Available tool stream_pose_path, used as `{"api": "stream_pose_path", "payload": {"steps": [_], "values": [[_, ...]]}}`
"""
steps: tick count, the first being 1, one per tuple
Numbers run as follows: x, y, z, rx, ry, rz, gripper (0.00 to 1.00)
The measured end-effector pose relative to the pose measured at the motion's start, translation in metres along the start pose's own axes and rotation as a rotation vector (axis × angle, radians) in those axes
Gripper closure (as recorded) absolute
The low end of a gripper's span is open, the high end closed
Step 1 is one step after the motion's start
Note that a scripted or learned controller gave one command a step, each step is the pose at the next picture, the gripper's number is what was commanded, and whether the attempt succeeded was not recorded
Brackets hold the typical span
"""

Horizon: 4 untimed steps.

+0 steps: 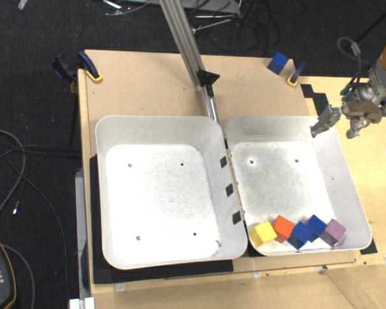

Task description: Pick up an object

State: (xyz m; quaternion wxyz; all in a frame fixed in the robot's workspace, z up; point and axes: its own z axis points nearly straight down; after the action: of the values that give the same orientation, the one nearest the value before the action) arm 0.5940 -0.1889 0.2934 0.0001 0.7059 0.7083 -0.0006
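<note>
From my station I start at the left: the shallow white plastic bin on the left (157, 192) has nothing for me to grasp. Beside it, the matching white bin on the right (289, 172) carries all the candidates, bunched along its near edge. Reading across that row: a yellow block (264, 233), an orange block (284, 227) touching it, two blue blocks (307, 231) pressed together, then a pale purple block (334, 232) nearest the right corner.

Further right and further back, the two-finger gripper (338, 122) hangs over the far right rim of that bin, well apart from the blocks. Its fingers stand spread, with nothing between them.

I judge this to be the approach stage; no grasp has begun. The next move calls for carrying the tool toward the near edge, then descending on one block. The purple or yellow one at either end looks the easier choice, since the middle ones are crowded and leave little room for a finger.
</note>
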Motion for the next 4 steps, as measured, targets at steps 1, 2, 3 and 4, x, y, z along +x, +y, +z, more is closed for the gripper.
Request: {"api": "stream_pose_path", "payload": {"steps": [1,2,3,4], "values": [[-0.013,0.013,-0.042,-0.008,-0.003,0.000,0.00],[0.037,0.032,0.092,0.007,0.003,-0.002,0.00],[0.089,0.003,0.174,0.010,0.005,-0.002,0.00],[0.086,-0.034,0.200,0.004,0.002,0.005,0.00]]}}
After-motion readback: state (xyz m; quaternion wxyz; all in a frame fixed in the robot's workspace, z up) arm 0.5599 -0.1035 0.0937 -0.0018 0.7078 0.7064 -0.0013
